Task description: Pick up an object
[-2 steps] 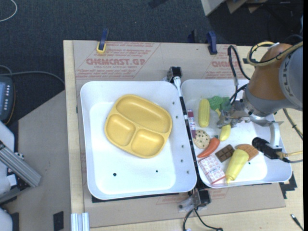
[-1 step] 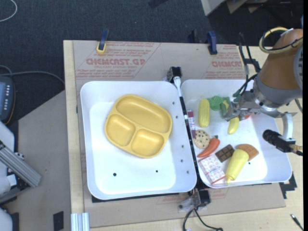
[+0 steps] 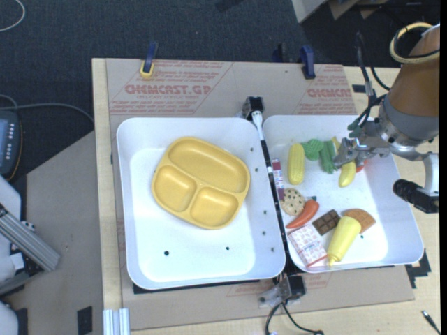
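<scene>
The right bin [image 3: 399,246] holds several toy foods. A corn cob [image 3: 296,162] and a green vegetable [image 3: 323,152] lie at its back. Just right of them is a small yellow piece [image 3: 347,176]. My gripper [image 3: 351,155] hangs low over the back of this bin, right above the small yellow piece and beside the green vegetable. A bit of red shows at the gripper's tip. Toward the front lie a cookie [image 3: 292,201], a carrot [image 3: 303,215], a chocolate square [image 3: 326,222], a bread slice [image 3: 360,218], a yellow bottle [image 3: 343,239] and a red-and-white packet [image 3: 307,246].
The left bin [image 3: 140,187] holds a yellow divided plate [image 3: 201,182]. A black-and-white rod [image 3: 265,166] runs along the wall between the bins. The arm's grey and orange body [image 3: 415,96] stands over the right bin's far right corner.
</scene>
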{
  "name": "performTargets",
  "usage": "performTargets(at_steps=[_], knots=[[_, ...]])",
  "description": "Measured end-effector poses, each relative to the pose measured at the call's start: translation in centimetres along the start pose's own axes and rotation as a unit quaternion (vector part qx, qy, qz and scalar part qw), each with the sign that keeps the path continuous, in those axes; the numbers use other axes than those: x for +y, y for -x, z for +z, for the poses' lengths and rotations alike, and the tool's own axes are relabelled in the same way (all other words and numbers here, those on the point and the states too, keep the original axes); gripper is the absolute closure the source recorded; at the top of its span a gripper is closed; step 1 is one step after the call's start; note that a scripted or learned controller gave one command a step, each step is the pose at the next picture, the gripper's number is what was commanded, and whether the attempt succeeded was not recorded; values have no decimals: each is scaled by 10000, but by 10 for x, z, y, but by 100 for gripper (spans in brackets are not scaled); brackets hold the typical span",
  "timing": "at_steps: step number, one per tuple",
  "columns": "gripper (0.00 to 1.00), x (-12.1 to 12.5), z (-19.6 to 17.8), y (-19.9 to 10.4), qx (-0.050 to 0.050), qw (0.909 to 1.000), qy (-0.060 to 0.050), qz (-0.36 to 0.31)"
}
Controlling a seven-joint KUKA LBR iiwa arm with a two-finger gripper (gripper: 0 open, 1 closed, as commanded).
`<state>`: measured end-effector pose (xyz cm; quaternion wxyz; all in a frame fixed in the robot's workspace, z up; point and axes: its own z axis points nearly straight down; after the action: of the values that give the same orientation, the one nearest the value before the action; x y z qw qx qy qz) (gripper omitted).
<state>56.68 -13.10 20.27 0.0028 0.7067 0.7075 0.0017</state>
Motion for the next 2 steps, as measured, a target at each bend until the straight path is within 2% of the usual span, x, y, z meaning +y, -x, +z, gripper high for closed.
performTargets(at_steps=[1, 2], knots=[[100, 1, -24, 0, 1, 10000, -6, 0], [100, 5, -31, -54, 12, 10000, -15, -25]])
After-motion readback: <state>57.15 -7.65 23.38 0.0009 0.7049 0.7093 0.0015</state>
